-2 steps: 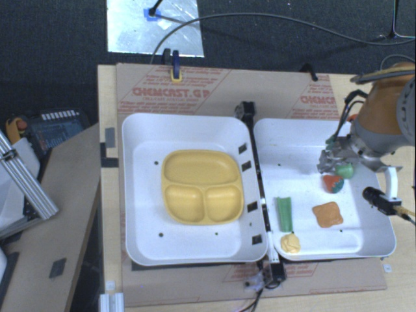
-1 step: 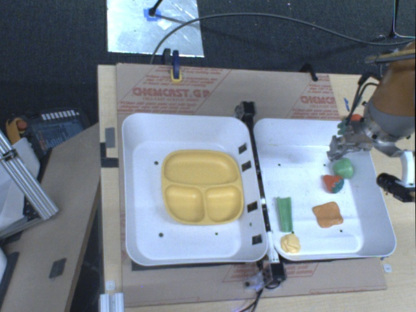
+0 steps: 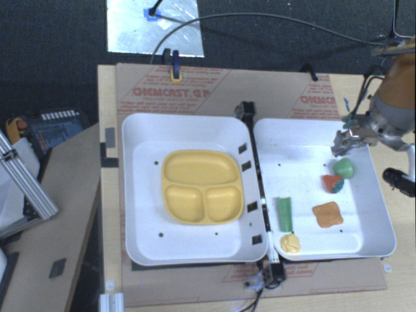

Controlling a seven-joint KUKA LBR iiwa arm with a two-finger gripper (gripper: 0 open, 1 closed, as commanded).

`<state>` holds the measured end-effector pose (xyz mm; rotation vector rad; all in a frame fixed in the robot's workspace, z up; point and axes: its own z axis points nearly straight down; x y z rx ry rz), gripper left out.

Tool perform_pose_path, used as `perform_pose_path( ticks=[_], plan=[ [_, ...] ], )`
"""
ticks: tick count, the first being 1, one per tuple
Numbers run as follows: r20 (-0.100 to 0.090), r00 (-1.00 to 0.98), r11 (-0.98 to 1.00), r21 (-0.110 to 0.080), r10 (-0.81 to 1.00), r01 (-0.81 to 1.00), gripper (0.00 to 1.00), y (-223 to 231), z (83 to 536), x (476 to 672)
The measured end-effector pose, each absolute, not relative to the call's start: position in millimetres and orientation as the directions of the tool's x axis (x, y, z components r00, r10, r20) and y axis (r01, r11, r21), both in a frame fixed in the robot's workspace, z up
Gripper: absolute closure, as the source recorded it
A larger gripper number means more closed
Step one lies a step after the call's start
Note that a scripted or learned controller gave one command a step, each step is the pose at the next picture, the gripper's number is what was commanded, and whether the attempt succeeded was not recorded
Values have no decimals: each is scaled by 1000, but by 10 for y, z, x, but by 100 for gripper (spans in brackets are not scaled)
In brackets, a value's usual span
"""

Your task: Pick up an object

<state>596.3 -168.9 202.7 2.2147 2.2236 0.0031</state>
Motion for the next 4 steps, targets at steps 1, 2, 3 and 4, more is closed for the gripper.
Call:
perform_pose_path(
  ticks=[1,2,3,4],
  plan=[
    [2,-8,8,3,1000,1000,100,-1195,2166,5858],
    [1,-9,9,0,1000,1000,100,-611,2103,5747],
    [2,-9,9,1,1000,1000,100,-105,2238,5641],
    [2,-10,10,0,1000,1000,100,505,2230,5459]
  ],
)
